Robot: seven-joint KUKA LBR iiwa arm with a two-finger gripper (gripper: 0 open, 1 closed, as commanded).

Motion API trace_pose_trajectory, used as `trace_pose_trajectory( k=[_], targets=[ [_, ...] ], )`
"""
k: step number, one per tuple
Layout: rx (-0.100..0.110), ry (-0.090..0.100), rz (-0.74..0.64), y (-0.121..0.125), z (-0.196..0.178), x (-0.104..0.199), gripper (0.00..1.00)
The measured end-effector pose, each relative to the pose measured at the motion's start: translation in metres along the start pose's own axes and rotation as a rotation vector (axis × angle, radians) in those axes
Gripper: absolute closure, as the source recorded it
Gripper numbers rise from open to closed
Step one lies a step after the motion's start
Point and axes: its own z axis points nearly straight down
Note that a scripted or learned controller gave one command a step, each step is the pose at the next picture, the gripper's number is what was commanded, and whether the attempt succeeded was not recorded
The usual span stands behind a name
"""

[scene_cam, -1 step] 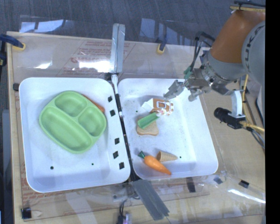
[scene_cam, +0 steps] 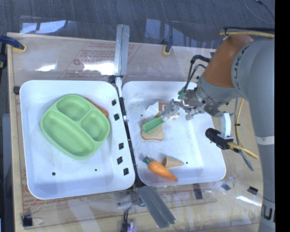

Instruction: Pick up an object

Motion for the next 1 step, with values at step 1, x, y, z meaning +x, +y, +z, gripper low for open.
trace_pose_trajectory(
  k=[1],
  targets=[
    [-0.031, -0.007, -0.05, 0.0577, 0.0492, 0.0081, 0.0]
  ],
)
